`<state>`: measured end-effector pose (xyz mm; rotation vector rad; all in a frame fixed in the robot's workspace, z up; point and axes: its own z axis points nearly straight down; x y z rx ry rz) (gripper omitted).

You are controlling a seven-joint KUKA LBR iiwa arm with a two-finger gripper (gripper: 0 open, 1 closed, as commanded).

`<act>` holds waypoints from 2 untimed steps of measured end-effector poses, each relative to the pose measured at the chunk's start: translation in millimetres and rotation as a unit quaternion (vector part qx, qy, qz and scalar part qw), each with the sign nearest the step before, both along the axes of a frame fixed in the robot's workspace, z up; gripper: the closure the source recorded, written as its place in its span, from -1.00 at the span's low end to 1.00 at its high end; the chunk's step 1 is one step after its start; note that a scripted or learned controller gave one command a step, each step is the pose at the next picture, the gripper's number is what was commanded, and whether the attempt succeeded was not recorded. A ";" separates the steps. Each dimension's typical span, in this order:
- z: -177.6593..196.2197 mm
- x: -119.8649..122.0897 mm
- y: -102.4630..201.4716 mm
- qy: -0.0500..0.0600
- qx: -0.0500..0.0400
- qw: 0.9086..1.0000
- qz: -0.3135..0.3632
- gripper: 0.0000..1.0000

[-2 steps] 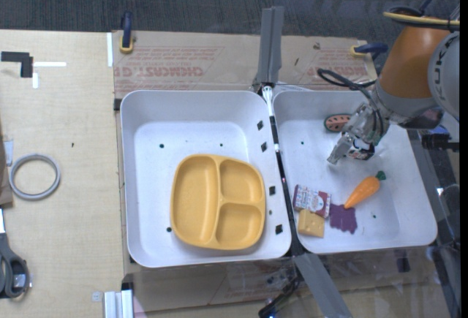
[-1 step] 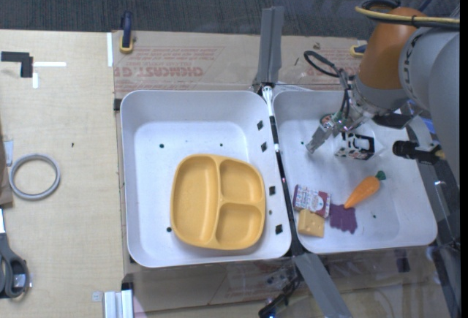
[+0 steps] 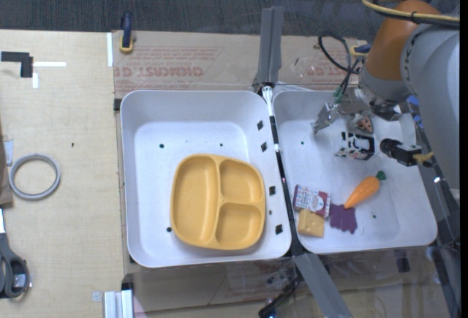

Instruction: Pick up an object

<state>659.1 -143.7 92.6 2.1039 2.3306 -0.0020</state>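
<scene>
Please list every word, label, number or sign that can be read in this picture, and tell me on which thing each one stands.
Cardboard sheet behind the bins: large red letters, seen reversed or upside down, too blurred to read with certainty.
Small red and white packet in the right bin: a printed label, too small to read.
Black and white item near the gripper: markings, not legible.
No other text is visible.

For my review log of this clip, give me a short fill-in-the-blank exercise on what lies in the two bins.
1. The yellow divided plate lies in the ____ bin.
2. The toy carrot lies in the right bin, its green top pointing toward the ____ edge of the view.
3. The plate has ____ compartments.
4. Between the cheese wedge and the carrot lies a ____ piece.

Missing words: left; right; three; purple
</scene>
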 end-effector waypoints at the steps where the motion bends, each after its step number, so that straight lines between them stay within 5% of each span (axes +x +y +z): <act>1: 1.1 -42.3 -50.8 -0.002 0.006 0.996 0.085 -1.00; 2: 0.4 -38.7 -67.5 -0.001 0.001 0.999 -0.054 -1.00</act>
